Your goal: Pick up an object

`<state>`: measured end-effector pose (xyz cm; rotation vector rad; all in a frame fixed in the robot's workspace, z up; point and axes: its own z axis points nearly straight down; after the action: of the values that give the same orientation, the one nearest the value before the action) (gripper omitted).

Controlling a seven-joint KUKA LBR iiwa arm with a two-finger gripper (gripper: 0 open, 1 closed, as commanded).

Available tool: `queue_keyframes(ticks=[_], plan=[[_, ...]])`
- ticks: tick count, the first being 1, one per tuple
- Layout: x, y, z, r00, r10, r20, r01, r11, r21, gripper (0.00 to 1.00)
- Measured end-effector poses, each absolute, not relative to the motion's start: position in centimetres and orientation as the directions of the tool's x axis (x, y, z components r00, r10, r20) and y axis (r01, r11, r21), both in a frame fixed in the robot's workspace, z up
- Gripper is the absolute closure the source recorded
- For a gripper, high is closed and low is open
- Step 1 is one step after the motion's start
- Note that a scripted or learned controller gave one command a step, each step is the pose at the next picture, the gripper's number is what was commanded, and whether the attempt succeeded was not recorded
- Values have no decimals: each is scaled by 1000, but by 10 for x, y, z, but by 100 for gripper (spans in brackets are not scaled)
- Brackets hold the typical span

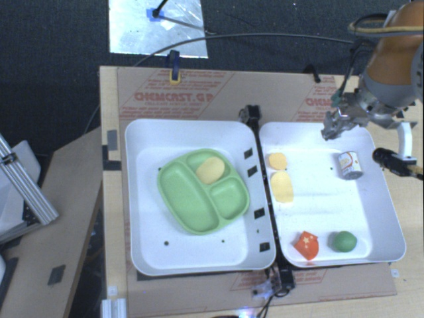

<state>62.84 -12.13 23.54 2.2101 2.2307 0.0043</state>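
As seen from above at a slant: two shallow white bins side by side on a brown board (199, 95) with red print.

Left bin (146, 151): green divided plate (192, 204) lying flat near the middle, with a yellow lump (211, 169) in its far compartment.

Right bin (318, 197): orange-yellow round piece (277, 161) close to the left wall, pale yellow piece (282, 187) just near of it, apart or touching impossible to say. Small can (349, 165) toward the far right, tilted, well apart from the rest. Red piece (307, 244) and green ball (344, 241) along the near wall, near each other but not touching.

Grey arm with orange band (397, 42) entering from the right. Gripper (333, 128) over the far part of the right bin, just inside its far rim, left of and beyond the can. Too small and dark to tell whether spread or pressed together; nothing seen in its grasp. All objects resting in the bins.

Far of the board: shiny foil sheet (156, 18) on dark cloth, blue clamp (173, 61) at the board's far edge.
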Motion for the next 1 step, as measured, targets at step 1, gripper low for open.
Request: queue_keyframes(ticks=[1], plan=[[623,-75,239,-9,1000,1,1000,9,2,100]])
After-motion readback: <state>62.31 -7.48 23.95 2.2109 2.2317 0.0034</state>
